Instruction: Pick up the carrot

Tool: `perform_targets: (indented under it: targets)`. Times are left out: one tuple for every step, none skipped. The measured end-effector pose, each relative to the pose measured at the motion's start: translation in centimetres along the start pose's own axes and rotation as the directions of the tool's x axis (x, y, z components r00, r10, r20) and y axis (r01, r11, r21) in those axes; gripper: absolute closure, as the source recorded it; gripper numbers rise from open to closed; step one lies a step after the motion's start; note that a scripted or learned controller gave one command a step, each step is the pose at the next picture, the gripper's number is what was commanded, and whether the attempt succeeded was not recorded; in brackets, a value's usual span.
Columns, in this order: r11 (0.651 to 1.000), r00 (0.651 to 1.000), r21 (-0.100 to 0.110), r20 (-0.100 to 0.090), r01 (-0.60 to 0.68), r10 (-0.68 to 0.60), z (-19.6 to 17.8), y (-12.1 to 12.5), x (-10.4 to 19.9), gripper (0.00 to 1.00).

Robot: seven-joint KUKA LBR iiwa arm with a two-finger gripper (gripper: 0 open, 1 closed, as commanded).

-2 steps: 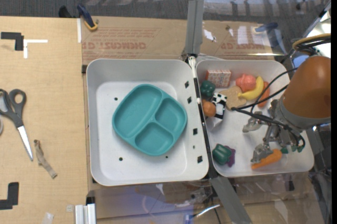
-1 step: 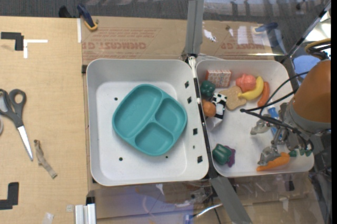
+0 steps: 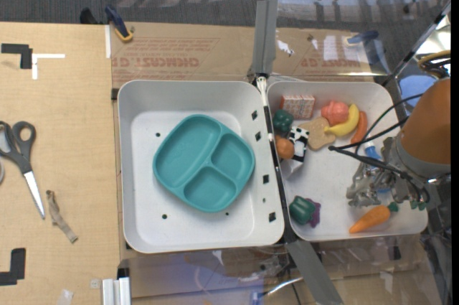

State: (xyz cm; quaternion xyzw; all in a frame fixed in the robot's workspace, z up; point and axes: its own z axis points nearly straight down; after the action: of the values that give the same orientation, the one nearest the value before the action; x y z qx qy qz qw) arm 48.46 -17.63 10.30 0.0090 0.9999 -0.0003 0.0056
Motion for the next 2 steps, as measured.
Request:
perform_targets:
  targets:
    - [1.000, 1.000, 0.000, 0.000, 0.000, 0.000, 0.0, 0.0, 0.0, 0.00]
    - [1.000, 1.000, -0.002, -0.010, 0.006, -0.006, 1.1, 3.1, 0.7, 0.00]
